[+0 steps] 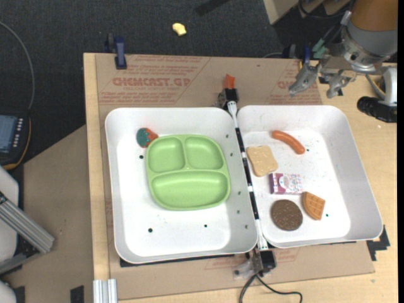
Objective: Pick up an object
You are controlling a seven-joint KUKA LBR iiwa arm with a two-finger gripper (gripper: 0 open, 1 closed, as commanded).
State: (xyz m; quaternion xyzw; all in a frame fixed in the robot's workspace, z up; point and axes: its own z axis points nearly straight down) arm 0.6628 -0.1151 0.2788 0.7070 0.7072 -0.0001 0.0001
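The fingers [317, 83] hang spread apart with nothing between them, above the bench [189, 81] just beyond the far rim of the right bin [353, 163]. Nearest below them in that bin lies a sausage [288, 141], slanted, and just past it a slice of toast [262, 160] close to the bin's inner wall. Farther from the fingers sit a small purple packet [286, 183], a waffle piece [314, 206] and a round brown cookie [286, 214], the last two near each other at the bin's near end. Well off to the side of the fingers, the left bin [126, 219] carries a green divided plate [187, 172] with a small red-and-teal object [146, 137] touching its far corner.
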